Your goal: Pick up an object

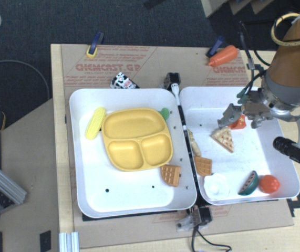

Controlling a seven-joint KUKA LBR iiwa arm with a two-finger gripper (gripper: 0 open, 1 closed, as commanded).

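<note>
Camera view: we note a small red-orange object (238, 122) in the right bin (281, 156), up by its far half, sitting right at the gripper (240, 118), whose grey fingers flank it, though we cannot tell if they pinch it or stand apart. Just below lies a pizza wedge (224, 138); nearer the front are a waffle piece (203, 166), a white cup (216, 185), a watermelon slice (249, 183) and a tomato (269, 183). In the left bin (86, 193) we log a yellow divided plate (137, 138), a corn cob (95, 122) beside it and another waffle (171, 174).
</note>
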